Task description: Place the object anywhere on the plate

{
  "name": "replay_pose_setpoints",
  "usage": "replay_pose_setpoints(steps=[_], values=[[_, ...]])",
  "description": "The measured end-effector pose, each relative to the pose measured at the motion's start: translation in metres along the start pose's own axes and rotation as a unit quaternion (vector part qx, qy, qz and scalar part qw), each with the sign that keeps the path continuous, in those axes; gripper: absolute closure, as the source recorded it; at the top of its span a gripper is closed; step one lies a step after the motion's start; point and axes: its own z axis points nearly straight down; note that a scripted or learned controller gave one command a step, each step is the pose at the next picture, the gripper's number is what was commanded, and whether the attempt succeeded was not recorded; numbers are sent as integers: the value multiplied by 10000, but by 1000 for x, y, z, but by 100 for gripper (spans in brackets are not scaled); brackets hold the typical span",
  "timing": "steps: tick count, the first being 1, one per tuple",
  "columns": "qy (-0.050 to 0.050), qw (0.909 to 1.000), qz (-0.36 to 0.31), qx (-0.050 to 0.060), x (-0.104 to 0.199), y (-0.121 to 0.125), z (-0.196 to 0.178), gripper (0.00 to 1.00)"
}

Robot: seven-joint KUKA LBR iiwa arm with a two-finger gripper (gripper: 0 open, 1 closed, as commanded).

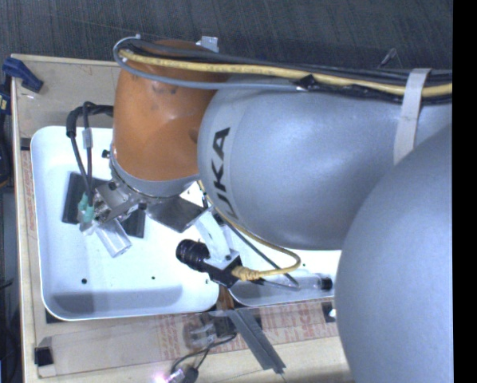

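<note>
Over the left white bin point(55, 294) hangs the end effector point(103, 222); its grip state can't be told.

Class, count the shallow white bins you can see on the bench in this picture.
2. One shallow white bin lies at the view's left, under the gripper. A second shallow white bin peeks out beside it, lower middle, mostly covered by the grey arm, which may hide more.

The grey arm point(302, 166) is showing black letters, "KA" readable, running sideways down its casing. The rest of the word is curving out of sight. Nothing else is reading clearly.
</note>
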Motion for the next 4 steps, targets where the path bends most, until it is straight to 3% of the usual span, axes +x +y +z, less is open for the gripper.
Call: replay_pose_setpoints(steps=[1,2,3,4], values=[[1,9945,1048,18,-41,-22,44,100],[-1,9970,778,15,-37,21,1,100],[-2,9513,3081,22,-87,146,154,100],[1,9513,3082,20,-87,146,154,0]])
